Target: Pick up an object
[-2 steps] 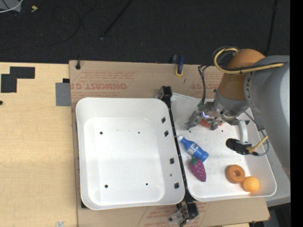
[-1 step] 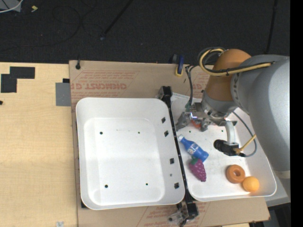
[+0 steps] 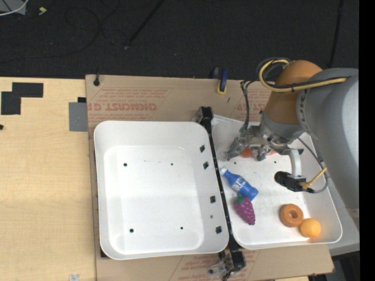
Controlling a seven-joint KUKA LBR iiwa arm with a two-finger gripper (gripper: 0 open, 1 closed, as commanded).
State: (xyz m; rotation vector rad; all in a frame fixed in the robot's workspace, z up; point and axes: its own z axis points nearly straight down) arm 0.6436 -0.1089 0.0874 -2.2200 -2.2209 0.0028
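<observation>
The gripper hangs low over a small red thing (grip unclear, I cannot tell). Next: close and lift.

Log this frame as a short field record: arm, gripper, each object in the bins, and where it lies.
arm: reaches in from the right over the right bin
gripper: low over the right bin's upper part
blue bottle: right bin, near the divider
purple grapes: just below the bottle
donut: right bin, lower right
orange ball: beside the donut
left bin: white
</observation>
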